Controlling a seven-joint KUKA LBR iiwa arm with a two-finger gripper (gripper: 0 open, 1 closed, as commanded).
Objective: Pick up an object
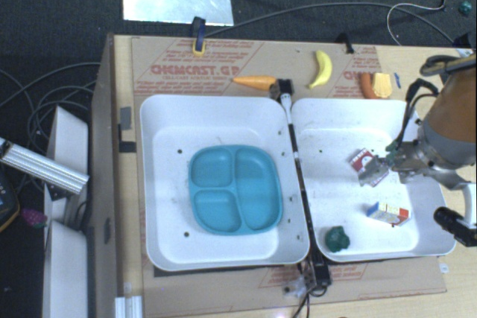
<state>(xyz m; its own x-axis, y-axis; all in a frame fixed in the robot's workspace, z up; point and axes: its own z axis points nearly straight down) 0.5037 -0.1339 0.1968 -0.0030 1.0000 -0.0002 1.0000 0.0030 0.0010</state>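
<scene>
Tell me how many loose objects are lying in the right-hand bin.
3: a red-and-white packet by the claw, a small carton nearer the front, and a green lump at the front edge. The arm may hide more.

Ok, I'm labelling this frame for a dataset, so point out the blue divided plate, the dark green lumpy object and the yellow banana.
blue divided plate (235, 188), camera view, central ridge.
dark green lumpy object (337, 238), camera view, its middle.
yellow banana (323, 68), camera view, mid-curve.

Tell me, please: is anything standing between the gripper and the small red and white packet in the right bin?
Nothing visible does. The gripper is right beside the small red and white packet in the right white bin.
</scene>
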